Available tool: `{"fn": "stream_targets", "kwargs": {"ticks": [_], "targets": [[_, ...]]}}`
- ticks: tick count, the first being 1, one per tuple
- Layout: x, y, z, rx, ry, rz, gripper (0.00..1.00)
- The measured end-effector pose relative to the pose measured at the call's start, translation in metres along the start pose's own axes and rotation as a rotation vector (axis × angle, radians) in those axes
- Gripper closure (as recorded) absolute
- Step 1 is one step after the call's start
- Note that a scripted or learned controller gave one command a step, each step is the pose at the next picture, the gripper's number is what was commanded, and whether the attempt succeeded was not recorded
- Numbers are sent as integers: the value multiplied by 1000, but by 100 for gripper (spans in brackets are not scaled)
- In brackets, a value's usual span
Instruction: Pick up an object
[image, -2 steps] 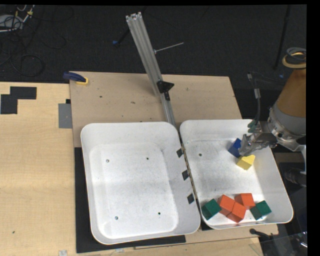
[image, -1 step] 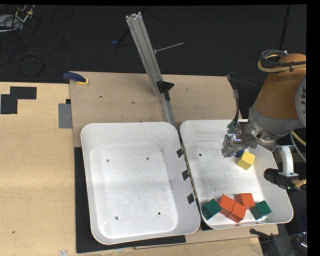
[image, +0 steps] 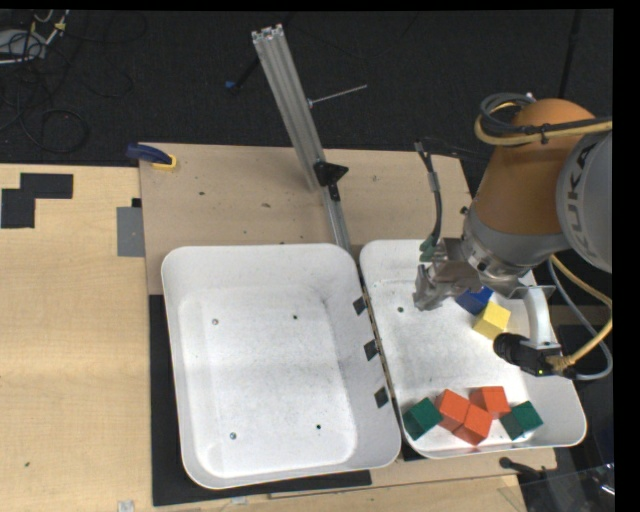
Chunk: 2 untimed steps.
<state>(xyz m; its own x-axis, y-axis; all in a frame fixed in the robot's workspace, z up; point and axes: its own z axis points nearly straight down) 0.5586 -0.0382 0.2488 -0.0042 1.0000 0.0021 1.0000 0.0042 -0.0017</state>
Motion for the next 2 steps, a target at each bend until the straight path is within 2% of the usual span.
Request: {"fn": "stream_targets", "kwargs": {"ticks": [2], "targets": [[110, 8, 27, 5, 0, 0, 100]]}}
